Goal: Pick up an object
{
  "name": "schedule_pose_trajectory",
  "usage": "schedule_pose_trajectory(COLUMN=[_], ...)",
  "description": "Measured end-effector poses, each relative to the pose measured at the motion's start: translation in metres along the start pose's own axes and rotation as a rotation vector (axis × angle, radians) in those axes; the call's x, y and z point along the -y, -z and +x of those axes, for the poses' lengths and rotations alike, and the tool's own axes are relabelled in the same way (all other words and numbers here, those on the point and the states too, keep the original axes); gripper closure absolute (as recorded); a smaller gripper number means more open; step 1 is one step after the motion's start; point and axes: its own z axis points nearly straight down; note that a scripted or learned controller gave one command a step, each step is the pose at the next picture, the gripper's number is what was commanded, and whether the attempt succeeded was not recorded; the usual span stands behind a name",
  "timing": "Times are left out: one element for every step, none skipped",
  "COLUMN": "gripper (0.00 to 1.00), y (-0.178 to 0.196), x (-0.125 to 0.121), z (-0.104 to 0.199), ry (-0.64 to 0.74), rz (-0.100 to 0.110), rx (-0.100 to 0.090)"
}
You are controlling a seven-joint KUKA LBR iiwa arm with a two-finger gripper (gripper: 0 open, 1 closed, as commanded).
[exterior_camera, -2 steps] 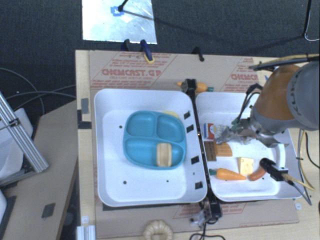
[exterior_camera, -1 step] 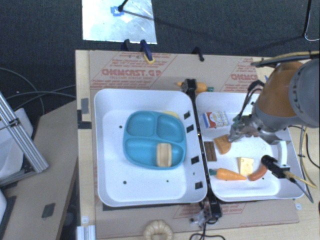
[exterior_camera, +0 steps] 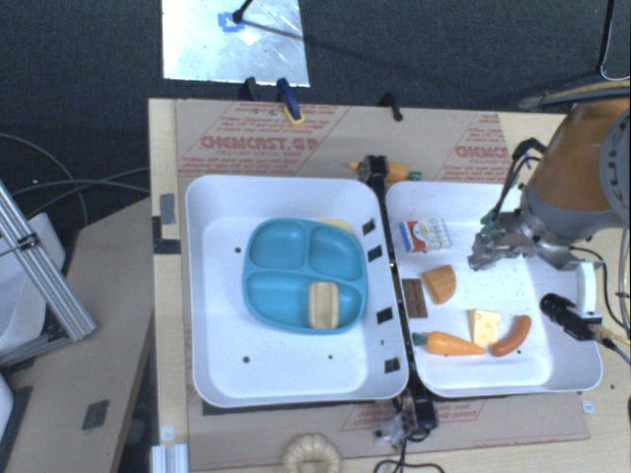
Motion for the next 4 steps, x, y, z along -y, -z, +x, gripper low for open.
schedule_pose_trajectory(gripper=[1.00, 1.00, 1.00, 1.00], y=[0.056, 0.064, 0.070, 0.058], x=[-0.011, -0.012, -0.035, -0.050], z=[-0.004, -0.004, 0.039, 0.094], ry=[0.001, 0.001, 0.005, 0.007], rz=[-0.002, 0.002, 0.000, 0.002], rx=[0.001, -0.001, -0.002, -0.003])
